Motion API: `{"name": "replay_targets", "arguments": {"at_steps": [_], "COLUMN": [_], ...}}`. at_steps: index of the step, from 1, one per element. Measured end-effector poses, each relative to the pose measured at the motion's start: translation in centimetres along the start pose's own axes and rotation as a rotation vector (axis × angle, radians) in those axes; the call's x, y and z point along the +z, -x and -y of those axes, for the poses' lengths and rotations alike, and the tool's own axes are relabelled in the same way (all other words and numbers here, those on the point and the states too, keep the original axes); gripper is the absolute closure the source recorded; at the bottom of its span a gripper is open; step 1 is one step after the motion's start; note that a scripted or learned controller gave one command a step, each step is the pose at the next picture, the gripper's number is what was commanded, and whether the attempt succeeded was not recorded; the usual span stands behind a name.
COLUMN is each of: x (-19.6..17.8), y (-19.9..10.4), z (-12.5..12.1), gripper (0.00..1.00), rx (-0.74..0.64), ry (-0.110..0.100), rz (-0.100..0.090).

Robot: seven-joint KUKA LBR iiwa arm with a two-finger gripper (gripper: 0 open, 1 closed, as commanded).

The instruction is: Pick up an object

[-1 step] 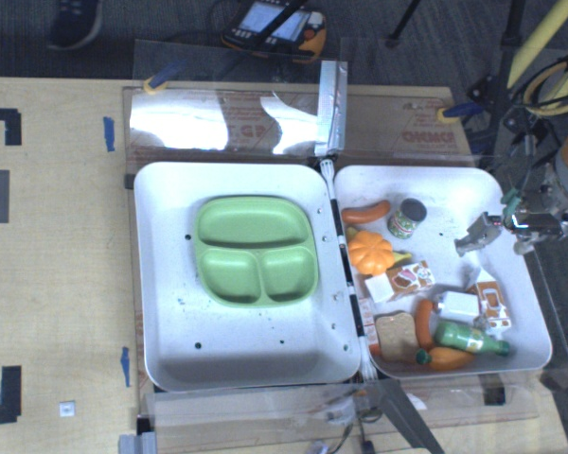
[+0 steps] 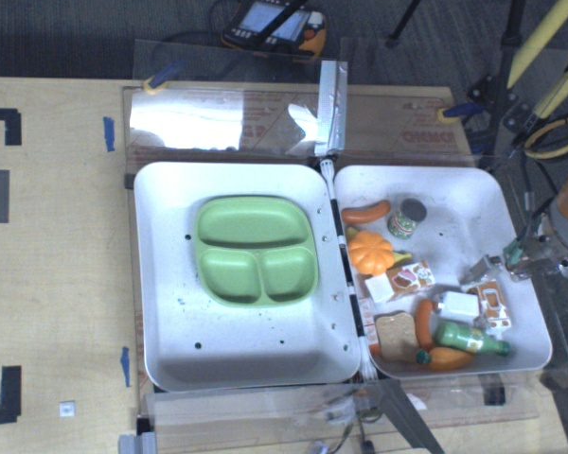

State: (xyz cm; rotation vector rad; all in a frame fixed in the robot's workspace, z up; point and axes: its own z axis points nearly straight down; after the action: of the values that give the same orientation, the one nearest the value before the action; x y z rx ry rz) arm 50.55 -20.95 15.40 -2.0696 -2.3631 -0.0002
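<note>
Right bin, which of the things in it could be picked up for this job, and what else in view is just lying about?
For the job:
orange pumpkin
sausage
green bottle
bread slice
small jar
tool, at the bin's right edge

Lying about:
green divided plate in the left bin
handheld controller on the floor

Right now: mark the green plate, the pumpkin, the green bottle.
green plate (image 2: 256, 251): camera view, centre divider ridge.
pumpkin (image 2: 370, 252): camera view, middle of orange body.
green bottle (image 2: 466, 338): camera view, mid-body.
</note>
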Motion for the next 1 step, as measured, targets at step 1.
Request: {"name": "replay_targets", "arguments": {"at_steps": [1], "x": [6.38], "y": [-0.35], "z": [-1.30], "gripper": [0.00], "rx": [0.005], "ry": [0.012], "rz": [-0.005]}}
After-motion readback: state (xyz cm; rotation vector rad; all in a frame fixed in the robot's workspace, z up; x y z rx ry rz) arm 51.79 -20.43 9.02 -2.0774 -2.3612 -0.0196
